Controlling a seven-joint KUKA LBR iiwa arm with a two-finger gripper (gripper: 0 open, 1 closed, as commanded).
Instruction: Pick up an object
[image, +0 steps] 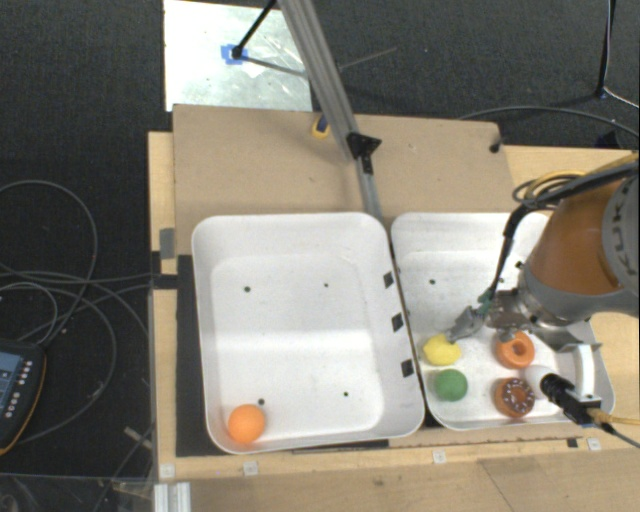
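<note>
In the right bin (440, 250) four small things sit together near its front edge: a yellow lemon-shaped toy (441, 350), a green ball (450, 385) just in front of it, an orange ring-shaped piece (516, 351) further right, and a brown doughnut (515, 397) with pale speckles nearest the front rim. The lemon and the green ball lie almost touching; the orange ring and the doughnut are a little apart from them and from each other.

The hand (468, 322) hangs low over this bin, its tip just above and beside the yellow toy on that toy's right rear side. Whether its fingers are spread or closed cannot be told from this angle, and nothing can be seen between them. The arm's orange band (580, 245) rises behind it on the right.

The left bin (290, 250) holds an orange ball (246, 423) in its front left corner. Both bins rest on the brown tabletop (260, 150).
</note>
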